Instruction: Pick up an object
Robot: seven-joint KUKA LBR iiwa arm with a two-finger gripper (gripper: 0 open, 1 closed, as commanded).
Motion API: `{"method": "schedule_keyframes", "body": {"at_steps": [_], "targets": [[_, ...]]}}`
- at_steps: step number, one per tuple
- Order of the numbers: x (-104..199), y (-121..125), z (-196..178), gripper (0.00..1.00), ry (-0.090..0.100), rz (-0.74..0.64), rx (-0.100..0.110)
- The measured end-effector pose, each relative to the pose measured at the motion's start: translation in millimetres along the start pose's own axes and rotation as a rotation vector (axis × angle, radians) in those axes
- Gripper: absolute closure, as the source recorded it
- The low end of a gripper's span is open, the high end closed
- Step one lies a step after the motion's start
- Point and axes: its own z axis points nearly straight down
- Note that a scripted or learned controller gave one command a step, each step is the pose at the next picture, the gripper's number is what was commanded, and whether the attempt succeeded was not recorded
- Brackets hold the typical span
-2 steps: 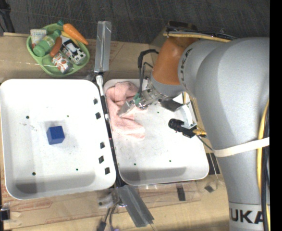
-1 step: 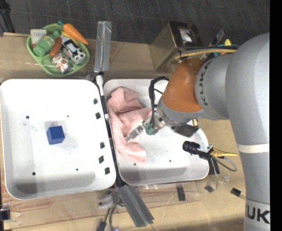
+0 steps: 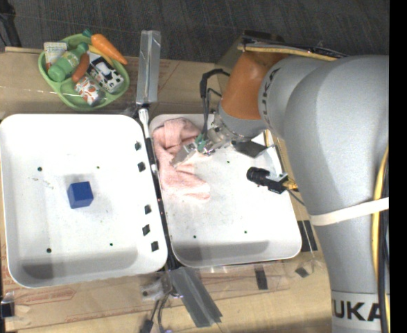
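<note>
A pink cloth [image 3: 179,168] lies crumpled in the right bin [image 3: 245,234], against its left wall at the back. My gripper [image 3: 189,151] is low over the cloth's upper part, touching or nearly touching the fabric. The arm comes in from the right, its orange band above the wrist. A blue cube [image 3: 80,194] sits alone in the left bin [image 3: 64,255], left of the middle, far from the gripper.
A green bowl [image 3: 59,89] of toy food, including a carrot, stands on the bench behind the left bin. A grey metal bar [image 3: 148,64] runs back from the divider between the bins. The bulky arm covers the right bin's right side.
</note>
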Motion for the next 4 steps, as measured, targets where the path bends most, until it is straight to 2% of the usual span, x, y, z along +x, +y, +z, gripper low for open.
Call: {"method": "schedule_keyframes", "body": {"at_steps": [1, 2, 3, 4], "targets": [[32, -30, 1, 0.0, 0.0, -0.178, 0.001], [33, -30, -9, 1.0, 0.001, -0.181, 0.003], [-11, 13, -71, 1.0, -0.001, -0.266, -0.002], [33, 25, -99, 1.0, -0.001, -0.159, 0.0]]}}
